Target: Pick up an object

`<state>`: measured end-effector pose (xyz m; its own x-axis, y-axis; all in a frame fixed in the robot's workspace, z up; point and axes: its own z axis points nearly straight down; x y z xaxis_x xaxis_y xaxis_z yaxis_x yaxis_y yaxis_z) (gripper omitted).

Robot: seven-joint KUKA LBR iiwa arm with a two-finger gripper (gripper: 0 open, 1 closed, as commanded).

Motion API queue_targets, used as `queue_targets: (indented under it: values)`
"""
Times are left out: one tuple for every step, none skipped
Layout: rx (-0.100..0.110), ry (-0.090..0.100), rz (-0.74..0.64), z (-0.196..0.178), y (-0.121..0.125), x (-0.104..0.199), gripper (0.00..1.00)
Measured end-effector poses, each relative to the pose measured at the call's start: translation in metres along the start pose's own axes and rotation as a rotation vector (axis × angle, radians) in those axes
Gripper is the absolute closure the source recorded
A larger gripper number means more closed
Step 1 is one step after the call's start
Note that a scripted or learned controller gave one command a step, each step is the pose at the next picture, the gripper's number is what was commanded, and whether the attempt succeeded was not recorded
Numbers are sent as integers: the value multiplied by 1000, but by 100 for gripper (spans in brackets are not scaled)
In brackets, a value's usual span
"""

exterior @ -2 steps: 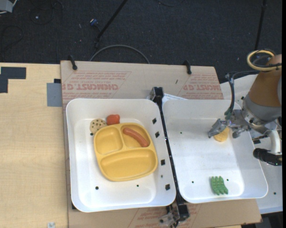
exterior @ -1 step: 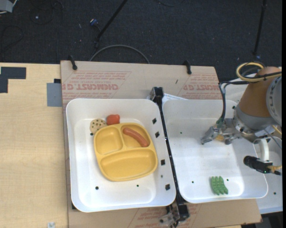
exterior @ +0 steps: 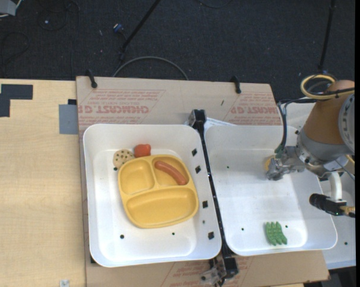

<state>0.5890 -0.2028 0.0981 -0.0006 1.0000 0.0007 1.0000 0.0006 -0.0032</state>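
In the right-hand bin [exterior: 311,244] the jaws [exterior: 275,167] sit low near the upper right of the frame, over bare white floor, and whether they stand apart or together cannot be told from this slant; nothing shows between them. The nearest candidate for the pick is the small green toy [exterior: 275,233] lying toward the lower right of the frame, well apart from the jaws, in the same bin. It looks like a ridged bunch of moulded plastic or rubber, so it should be light, fairly firm and not fragile; across its narrow width, square to the ridges, seems the best place to take hold. The left-hand bin [exterior: 102,232] carries a yellow divided tray [exterior: 162,211] with a sausage [exterior: 171,171] in one compartment, and a cookie [exterior: 122,156] and a red piece [exterior: 142,150] just beside its upper edge.
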Motion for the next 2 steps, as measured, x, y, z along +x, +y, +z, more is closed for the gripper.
queue_targets:
  values:
    - [-4, -1, -1, -51, -8, 6, 100]
    - [-8, -2, -2, -113, -3, 9, 100]
